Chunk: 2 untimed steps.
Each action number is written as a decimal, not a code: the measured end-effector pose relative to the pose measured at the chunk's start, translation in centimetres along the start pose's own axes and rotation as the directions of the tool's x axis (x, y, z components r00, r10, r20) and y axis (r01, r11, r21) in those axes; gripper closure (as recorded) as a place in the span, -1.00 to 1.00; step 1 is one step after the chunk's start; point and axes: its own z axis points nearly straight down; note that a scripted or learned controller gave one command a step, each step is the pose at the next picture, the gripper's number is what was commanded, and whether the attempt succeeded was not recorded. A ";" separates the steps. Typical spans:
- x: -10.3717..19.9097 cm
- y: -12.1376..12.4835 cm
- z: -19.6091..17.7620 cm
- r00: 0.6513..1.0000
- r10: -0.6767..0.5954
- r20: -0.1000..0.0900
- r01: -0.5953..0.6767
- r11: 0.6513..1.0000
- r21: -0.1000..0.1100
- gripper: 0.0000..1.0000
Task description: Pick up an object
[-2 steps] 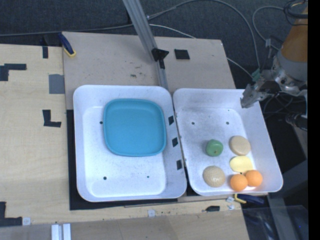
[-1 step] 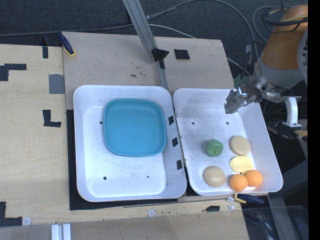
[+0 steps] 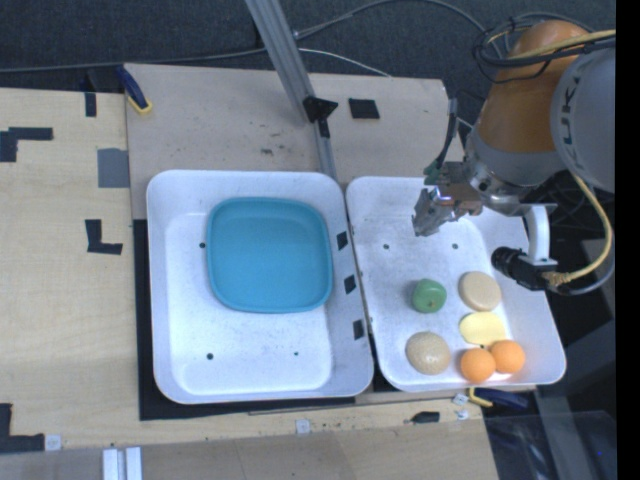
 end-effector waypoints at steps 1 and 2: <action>5.5 -0.4 1.3 1.000 0.000 0.000 0.000 1.000 0.000 1.00; 11.2 -0.1 0.5 1.000 -0.001 0.000 0.001 1.000 -0.001 1.00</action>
